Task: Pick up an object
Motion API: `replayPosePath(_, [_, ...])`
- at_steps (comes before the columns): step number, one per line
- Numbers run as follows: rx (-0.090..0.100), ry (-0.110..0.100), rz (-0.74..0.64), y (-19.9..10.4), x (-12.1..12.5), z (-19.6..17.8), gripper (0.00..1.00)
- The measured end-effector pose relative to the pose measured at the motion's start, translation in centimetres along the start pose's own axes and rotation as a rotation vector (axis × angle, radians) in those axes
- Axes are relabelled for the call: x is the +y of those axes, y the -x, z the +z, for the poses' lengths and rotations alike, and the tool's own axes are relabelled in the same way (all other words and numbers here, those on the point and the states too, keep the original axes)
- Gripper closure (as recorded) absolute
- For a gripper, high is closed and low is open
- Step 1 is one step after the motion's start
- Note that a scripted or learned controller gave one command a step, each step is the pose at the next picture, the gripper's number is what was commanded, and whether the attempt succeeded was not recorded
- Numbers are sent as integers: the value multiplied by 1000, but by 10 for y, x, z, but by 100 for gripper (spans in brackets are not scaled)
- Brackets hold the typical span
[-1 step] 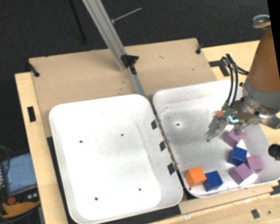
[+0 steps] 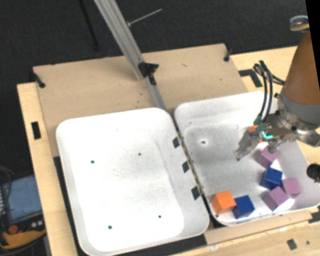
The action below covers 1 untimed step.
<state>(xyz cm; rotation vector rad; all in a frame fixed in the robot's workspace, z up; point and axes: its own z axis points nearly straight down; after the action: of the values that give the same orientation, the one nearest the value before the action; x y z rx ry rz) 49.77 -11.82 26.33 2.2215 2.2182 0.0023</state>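
Observation:
My gripper (image 2: pixel 255 146) hangs over the middle of the right bin (image 2: pixel 218 114), its fingers spread apart with nothing between them. A purple block (image 2: pixel 268 156) lies just below and to the right of it, close to one finger. Further toward the front of the bin are a blue block (image 2: pixel 271 177), a purple block (image 2: pixel 291 186) and another purple block (image 2: pixel 275 198). An orange block (image 2: pixel 223 201) and a second blue block (image 2: pixel 243 206) sit together at the bin's front left.
The left bin (image 2: pixel 126 178) stands beside the right one, with a raised rim between them. A slanted metal pole (image 2: pixel 127 38) rises behind the bins. Cables and a blue box (image 2: pixel 20 199) lie off the bench to the left.

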Motion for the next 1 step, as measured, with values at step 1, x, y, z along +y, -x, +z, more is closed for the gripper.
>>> replayPosePath(1, [0,-8,0,-1,5,61,0])
